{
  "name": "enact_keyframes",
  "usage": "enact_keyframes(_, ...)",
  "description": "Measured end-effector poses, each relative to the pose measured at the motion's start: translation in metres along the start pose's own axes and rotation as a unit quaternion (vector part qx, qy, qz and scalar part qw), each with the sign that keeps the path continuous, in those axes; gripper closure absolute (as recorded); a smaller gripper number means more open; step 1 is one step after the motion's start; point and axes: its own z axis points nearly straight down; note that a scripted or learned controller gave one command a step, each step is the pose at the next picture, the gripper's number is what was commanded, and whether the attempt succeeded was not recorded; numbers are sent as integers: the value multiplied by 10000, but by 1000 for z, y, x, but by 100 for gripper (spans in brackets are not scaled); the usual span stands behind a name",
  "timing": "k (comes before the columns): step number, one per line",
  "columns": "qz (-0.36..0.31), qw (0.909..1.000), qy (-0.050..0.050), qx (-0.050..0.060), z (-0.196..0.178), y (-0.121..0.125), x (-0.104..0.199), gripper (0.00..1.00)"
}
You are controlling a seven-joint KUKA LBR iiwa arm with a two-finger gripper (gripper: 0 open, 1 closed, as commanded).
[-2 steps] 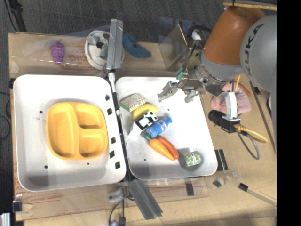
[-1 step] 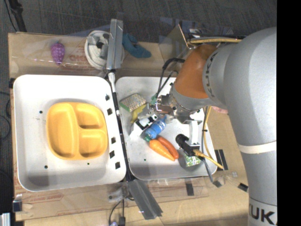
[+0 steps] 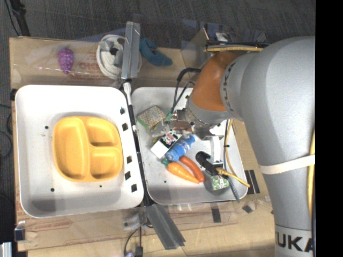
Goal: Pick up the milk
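Grey arm with orange band (image 3: 214, 87) reaches over right shallow white bin (image 3: 155, 197). Jaws state: cannot tell, hidden under wrist. Small white milk carton with printed label (image 3: 165, 142) lies in right bin, touching blue plastic bottle (image 3: 180, 148); two orange carrots (image 3: 186, 170) just beside. Left bin (image 3: 32, 197): yellow divided plastic tray (image 3: 88, 147).
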Motion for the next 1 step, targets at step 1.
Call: enact_keyframes(1,-13,10000,-5,-20,-13,2,-1,100)
